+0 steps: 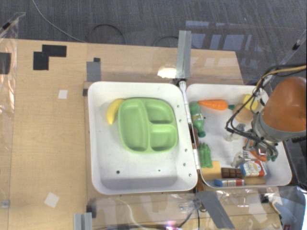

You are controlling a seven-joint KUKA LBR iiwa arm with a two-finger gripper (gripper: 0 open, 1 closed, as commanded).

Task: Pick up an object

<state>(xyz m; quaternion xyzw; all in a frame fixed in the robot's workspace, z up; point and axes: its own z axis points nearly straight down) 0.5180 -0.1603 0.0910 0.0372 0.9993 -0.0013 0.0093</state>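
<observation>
Camera view: gripper (250,153) hovers directly above milk carton (253,168) in right bin (287,176); approach step. Claw state cannot be determined. Next: descend, grasp.

You see a pale wooden counter (48,143) with black squares (48,55) toward its far-left corner; beyond it lies dark grey carpet (120,8).
</observation>
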